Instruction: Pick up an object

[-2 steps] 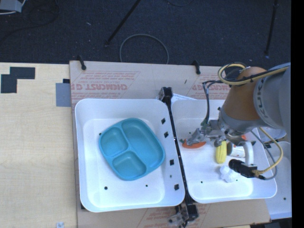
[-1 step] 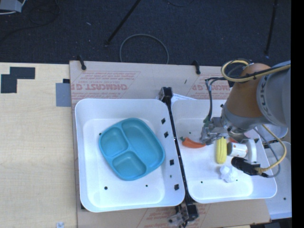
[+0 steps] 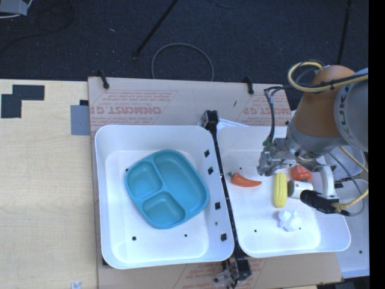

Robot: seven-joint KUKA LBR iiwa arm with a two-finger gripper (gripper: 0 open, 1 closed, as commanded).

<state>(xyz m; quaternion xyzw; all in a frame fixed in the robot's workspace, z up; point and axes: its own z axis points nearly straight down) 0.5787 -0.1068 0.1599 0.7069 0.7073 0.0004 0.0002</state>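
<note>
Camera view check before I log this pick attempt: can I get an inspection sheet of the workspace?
Surface: two white bins side by side, left bin and right bin, on cardboard on a bench.
Job's things: in the right bin, orange pepper, yellow corn cob, red piece, white crumpled lump.
Clutter: blue divided plate in the left bin.
End effector: low over the right bin, above the pepper and corn; nothing seen held.
Cables: yellow and black loops on the arm; dark cables on the floor.
Surroundings: dark carpet, wooden tabletop at left.

Pepper (image 3: 245, 180), corn (image 3: 280, 189) crowd the right bin (image 3: 252, 233) (front floor open)
</note>
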